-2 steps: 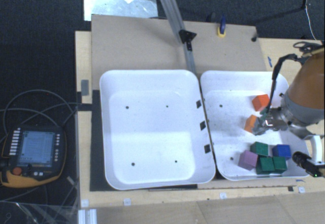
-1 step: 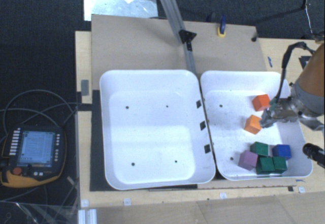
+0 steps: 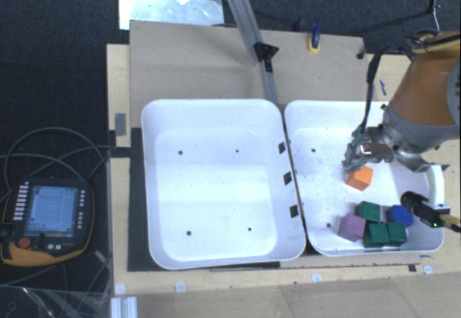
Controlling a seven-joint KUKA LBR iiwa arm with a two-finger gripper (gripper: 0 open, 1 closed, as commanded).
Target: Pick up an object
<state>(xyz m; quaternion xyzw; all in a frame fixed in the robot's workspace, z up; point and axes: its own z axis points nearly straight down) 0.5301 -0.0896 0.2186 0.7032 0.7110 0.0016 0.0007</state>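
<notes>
Legible text: none. The pendant [image 3: 49, 223] off the bench's left edge has a lit screen; its characters are too small to read.

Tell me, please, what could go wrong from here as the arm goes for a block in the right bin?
The pincer sits just above the orange block, at its upper edge rather than over its middle, so a close might clip a corner and push the block away. The purple block, green blocks and blue block are packed together in the near corner of the right bin; a grasp there could jam on neighbours or the wall.
</notes>
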